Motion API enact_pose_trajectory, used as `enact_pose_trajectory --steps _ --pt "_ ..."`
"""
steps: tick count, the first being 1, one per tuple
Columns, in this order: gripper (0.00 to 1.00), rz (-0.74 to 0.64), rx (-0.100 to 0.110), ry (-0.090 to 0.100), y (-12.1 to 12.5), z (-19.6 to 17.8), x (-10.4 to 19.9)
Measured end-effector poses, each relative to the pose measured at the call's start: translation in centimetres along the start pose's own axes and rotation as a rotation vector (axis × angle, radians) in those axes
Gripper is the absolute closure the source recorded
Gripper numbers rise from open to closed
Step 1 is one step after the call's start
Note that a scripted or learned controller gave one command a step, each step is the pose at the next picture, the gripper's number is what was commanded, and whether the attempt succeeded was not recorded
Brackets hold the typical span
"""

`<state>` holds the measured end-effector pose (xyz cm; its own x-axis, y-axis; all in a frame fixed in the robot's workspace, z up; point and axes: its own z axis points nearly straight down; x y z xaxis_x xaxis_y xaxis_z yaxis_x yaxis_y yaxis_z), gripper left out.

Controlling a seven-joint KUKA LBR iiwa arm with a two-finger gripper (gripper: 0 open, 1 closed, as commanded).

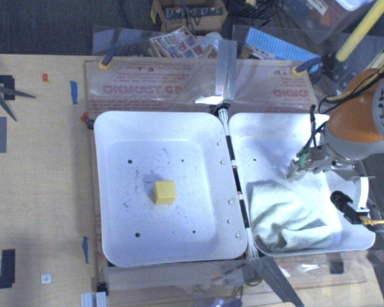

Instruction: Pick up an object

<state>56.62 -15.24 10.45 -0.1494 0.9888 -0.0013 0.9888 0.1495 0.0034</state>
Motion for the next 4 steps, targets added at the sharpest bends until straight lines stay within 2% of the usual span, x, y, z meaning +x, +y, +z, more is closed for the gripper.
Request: enact_pose_trajectory --steps 1,2,4 --pt "1.0 -0.133 -0.009 -0.003 -6.5 1.5 3.6" --pt "1.0 0.025 -0.011 -0.005 -7.4 1.4 6.5" --pt "1.0 0.033 -0.019 -0.008 -7.3 -0.5 6.2"
